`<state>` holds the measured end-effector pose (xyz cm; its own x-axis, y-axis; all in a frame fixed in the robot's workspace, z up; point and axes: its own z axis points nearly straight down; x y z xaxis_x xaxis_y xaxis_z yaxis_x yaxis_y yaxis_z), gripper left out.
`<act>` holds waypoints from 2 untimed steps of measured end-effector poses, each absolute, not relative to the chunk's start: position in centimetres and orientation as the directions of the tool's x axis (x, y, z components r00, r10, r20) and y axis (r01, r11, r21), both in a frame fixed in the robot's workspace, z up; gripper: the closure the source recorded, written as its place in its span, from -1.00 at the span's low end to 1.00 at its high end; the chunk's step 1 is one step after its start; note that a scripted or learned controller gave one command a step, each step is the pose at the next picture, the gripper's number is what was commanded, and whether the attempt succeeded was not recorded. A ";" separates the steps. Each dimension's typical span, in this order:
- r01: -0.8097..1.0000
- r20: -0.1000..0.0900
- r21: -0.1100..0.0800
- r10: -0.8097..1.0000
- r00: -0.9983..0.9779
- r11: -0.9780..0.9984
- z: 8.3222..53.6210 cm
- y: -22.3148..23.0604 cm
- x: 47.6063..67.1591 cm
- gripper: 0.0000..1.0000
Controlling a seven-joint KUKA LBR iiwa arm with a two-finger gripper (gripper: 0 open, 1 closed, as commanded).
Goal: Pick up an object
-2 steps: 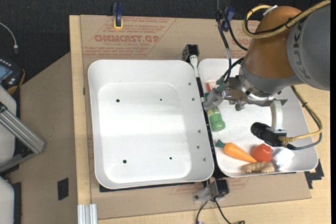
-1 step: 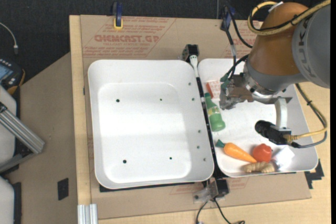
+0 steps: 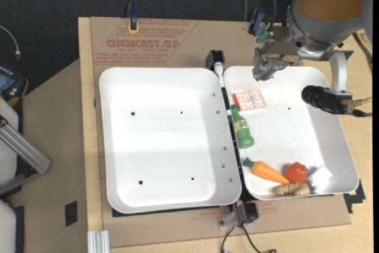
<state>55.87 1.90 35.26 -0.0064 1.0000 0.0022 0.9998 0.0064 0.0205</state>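
Over right bin's (image 3: 331,127) far rim, gripper (image 3: 264,71) hangs, nothing between fingers, gap unclear. Red-patterned box (image 3: 249,100) just below; bottle (image 3: 241,128) hugs left wall; carrot (image 3: 267,172), tomato (image 3: 296,172) near front edge.

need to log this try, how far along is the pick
Nothing looks picked yet. The hand hangs over the far edge of the right bin, with nothing seen in it. The red patterned packet, green bottle, carrot, red tomato and ginger root all lie in that bin. Descending, gripping and lifting one remain.
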 end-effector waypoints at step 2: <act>1.000 -0.006 0.012 1.000 0.014 -0.014 53.9 -9.8 50.4 1.00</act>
<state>50.40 -9.78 53.87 0.0142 0.9999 -0.0064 0.9998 -0.0141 0.0123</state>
